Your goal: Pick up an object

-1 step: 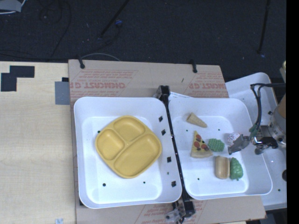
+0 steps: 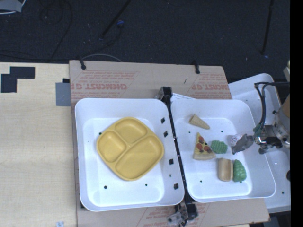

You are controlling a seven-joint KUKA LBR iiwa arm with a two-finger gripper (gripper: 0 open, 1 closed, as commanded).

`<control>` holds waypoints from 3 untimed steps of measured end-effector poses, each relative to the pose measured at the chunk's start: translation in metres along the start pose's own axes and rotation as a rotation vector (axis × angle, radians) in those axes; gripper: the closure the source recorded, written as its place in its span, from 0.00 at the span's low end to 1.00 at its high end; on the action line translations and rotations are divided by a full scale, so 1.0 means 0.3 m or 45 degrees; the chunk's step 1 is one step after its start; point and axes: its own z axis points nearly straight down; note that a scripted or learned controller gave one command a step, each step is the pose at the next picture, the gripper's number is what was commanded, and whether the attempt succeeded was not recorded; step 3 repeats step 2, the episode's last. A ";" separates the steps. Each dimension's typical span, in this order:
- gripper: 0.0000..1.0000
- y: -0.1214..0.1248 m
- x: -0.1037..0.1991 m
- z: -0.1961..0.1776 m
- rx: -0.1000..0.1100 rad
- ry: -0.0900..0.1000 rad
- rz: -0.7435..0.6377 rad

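Observation:
The right bin (image 2: 258,186) holds several toy foods. A tan wedge (image 2: 199,122) lies near its back, and a pizza slice (image 2: 203,147) sits in the middle with a small green piece (image 2: 218,147) touching its right side. A tan bun (image 2: 224,169) and a green leafy piece (image 2: 239,170) lie side by side toward the front. My gripper (image 2: 239,143) reaches in from the right, low over the bin, just right of the small green piece and above the bun. Nothing can be seen held in it.
A yellow divided plate (image 2: 130,148) lies in the left bin (image 2: 90,183). A black divider (image 2: 173,150) runs between the two bins. Cables and the arm's wrist (image 2: 272,138) hang over the right bin's right rim.

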 end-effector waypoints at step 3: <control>0.00 -0.025 -0.001 0.296 0.005 0.003 0.000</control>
